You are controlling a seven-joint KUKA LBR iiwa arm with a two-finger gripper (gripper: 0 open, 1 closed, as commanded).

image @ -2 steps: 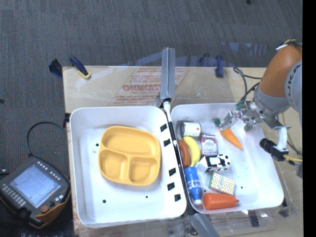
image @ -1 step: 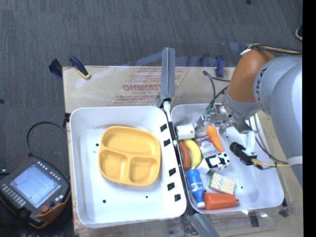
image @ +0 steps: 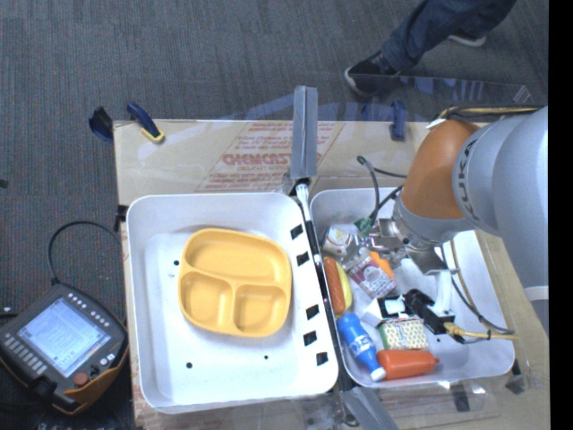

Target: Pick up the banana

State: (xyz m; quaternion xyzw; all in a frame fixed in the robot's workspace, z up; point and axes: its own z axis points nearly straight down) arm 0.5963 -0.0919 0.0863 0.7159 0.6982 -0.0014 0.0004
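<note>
Nearest in the right bin (image: 498,352), a blue bottle (image: 357,338) carries a pale label too small to read. It lies between a red-orange tube (image: 407,363) with a speckled green-edged box (image: 403,332) on one side and the bin's left wall on the other. Just beyond the bottle, what I take for the banana (image: 346,296) shows as a yellow sliver, hemmed between a red-orange sausage-shaped toy (image: 335,280) and a purple printed packet (image: 377,279) whose print is illegible. The toy lies along that same wall. The likely trouble is this crowding. A descent could close on the toy or the packet instead, or nudge the bottle, since little of the banana lies exposed. The gripper (image: 387,243) hangs farther back, near the packet and apart from the banana; whether it is apart or together I cannot tell. The left bin (image: 143,240) holds a yellow divided plate (image: 235,280). Farthest, a cardboard sheet (image: 260,155) on the worktop (image: 130,173) bears red lettering, too blurred to make out.
</note>
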